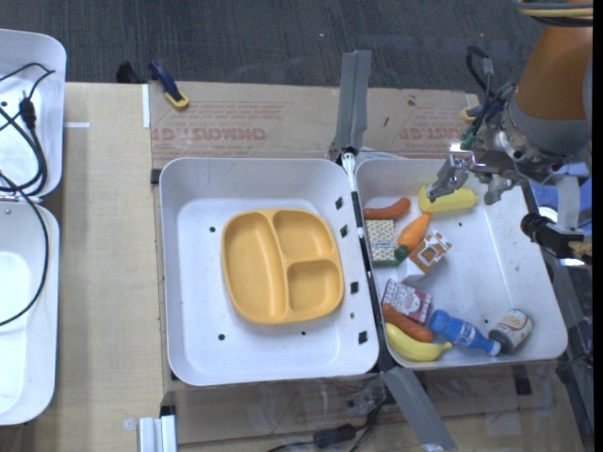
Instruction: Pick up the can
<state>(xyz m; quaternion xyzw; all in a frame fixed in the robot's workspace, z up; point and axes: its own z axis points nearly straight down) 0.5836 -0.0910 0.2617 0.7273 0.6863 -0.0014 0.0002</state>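
The can [513,329], small and pale with a tan label, lies on its side in the near right corner of the right bin [528,271]. It touches the cap end of a blue bottle [462,332]. My gripper [467,188] hangs over the far part of that bin, well away from the can. Its two fingers [441,188] stand apart, so it is open and nothing is held between them. A yellow toy fruit [450,201] lies just below the fingers.
A red sausage [386,209], a carrot [413,231], a small orange box [431,250] and a green packet [382,246] lie in the right bin. A pink packet [407,299] and a banana [415,345] are there too. The left bin [188,252] holds a yellow divided plate [283,264].
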